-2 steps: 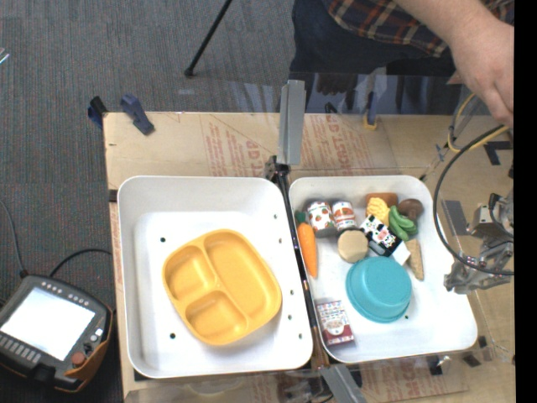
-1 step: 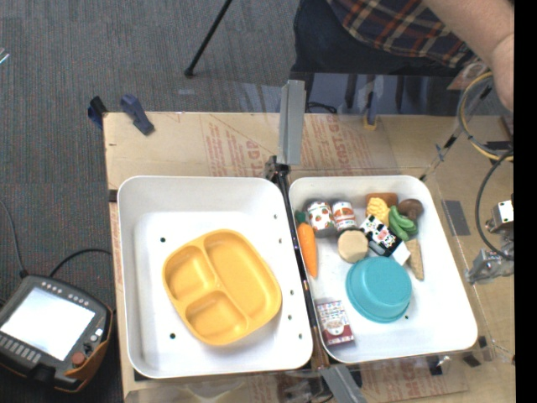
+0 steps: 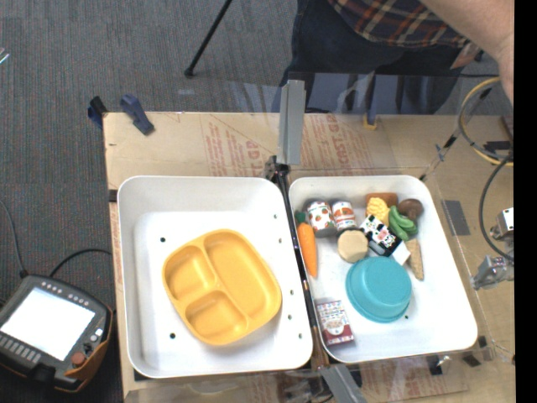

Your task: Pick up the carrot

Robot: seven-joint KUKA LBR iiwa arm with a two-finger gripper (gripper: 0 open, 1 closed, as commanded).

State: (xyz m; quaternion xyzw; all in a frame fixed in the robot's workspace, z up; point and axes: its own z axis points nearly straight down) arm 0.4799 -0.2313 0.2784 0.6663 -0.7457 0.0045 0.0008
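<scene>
A robotics lab: a desk (image 3: 210, 141) topped with cardboard carries two white bins (image 3: 138, 225) of toy food, with a teach pendant (image 3: 50, 330) on grey carpet (image 3: 84, 49) and cables (image 3: 491, 141) at right.

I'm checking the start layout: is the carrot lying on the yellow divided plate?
No, the carrot lies in the right bin along its left wall, while the yellow plate sits in the left bin.

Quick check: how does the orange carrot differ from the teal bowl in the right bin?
The slim orange carrot lies lengthwise against the right bin's left wall; the round teal plastic bowl sits nearer the bin's middle. The carrot is much narrower than the bowl. Both rest in the same white bin, apart.
</scene>
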